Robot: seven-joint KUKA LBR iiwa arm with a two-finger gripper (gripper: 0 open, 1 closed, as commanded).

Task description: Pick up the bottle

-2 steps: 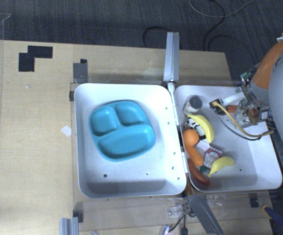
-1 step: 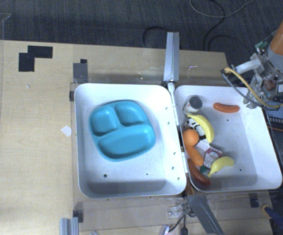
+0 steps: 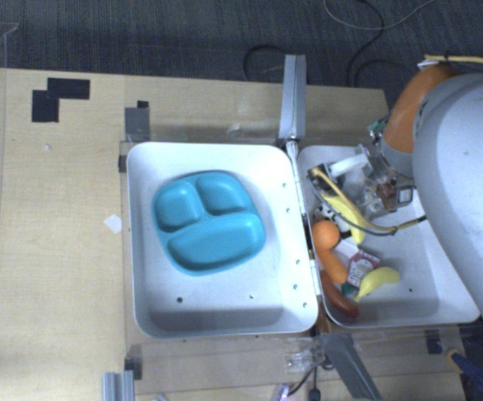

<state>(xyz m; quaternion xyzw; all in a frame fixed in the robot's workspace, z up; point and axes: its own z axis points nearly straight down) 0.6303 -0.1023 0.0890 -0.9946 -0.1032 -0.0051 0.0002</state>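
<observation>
Tool (image 3: 373, 192), state impossible to tell, hovers beside a cluttered pile (image 3: 342, 261); the bottle, indistinct there, is likely light, slick, best gripped mid-body.

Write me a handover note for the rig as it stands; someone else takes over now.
Gripper: low over the far part of the right bin. Whether it is open or shut cannot be told, and nothing can be seen held.
Things: along the right bin's left wall lie an orange, a small red-and-white carton and a banana. The bottle cannot be told apart in that clutter. The left bin holds a blue divided tray.
Done: no pick visible.
Left: locate the bottle, grasp it, lift it.
</observation>
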